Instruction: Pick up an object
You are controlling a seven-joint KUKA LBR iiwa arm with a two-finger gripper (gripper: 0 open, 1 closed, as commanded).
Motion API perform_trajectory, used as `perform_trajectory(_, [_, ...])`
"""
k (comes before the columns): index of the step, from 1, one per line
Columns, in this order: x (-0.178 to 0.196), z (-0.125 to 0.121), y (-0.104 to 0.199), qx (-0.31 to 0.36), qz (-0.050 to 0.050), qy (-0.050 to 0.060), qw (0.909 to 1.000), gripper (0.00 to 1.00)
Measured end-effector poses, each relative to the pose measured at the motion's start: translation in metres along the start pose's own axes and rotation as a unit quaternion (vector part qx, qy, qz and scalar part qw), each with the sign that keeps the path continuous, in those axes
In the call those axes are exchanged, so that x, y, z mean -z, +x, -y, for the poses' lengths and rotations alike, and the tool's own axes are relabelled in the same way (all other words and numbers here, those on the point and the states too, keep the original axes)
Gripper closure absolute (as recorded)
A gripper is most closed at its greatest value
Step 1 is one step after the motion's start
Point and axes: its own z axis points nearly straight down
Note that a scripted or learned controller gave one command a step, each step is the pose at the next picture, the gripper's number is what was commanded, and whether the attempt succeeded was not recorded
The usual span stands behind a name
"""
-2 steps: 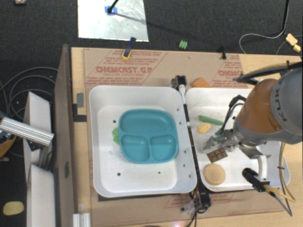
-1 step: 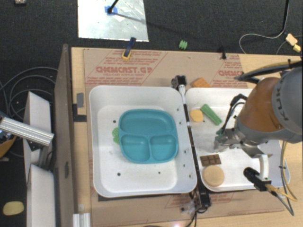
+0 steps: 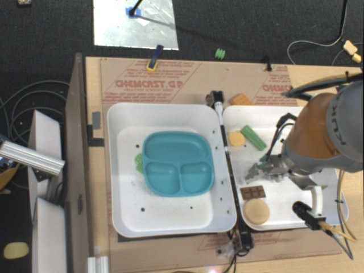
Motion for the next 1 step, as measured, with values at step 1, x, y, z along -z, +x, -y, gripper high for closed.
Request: perform_trajectory(1, [-0.0105, -0.0657, -0.0221, 0.002, 0.002, -0.002, 1.0, 0.0])
